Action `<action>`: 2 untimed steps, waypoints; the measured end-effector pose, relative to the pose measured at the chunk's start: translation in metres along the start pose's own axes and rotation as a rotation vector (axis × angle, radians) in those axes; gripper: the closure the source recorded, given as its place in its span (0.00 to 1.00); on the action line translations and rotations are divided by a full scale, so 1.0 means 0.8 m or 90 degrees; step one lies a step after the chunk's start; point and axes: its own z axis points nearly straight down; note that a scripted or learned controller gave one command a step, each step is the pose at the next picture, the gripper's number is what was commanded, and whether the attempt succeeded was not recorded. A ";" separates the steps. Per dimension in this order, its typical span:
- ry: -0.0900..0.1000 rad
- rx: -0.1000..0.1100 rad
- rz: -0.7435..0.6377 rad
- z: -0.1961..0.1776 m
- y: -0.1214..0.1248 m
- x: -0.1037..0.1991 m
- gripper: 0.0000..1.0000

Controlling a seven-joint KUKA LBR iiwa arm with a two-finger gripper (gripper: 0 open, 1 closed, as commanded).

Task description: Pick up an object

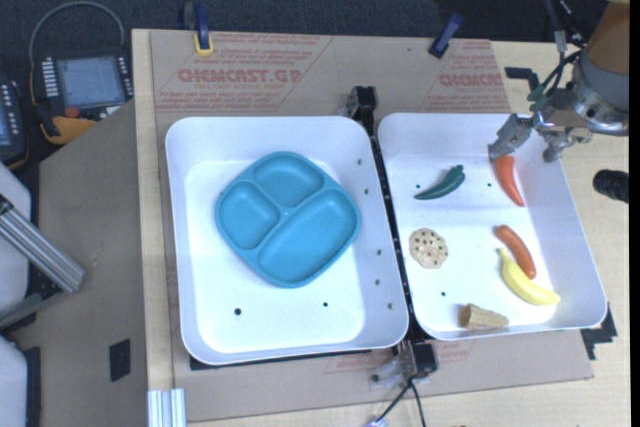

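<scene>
Spread wide, the gripper (530, 140) hangs at the right bin's (590, 245) far edge, the orange carrot (510, 179) just below its left finger.

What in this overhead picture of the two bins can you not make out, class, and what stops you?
- Arm, camera view: cut off by the right edge.
- Top end of the orange carrot: hidden under the gripper; contact unclear.
- Screen of the handset, far left: too small to read.
- Round cookie: surface detail too small.
</scene>
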 end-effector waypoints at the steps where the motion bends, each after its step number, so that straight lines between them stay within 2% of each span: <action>1: -0.002 -0.009 -0.002 -0.010 0.003 0.001 0.00; 2: -0.001 -0.004 -0.001 0.065 0.007 -0.009 0.00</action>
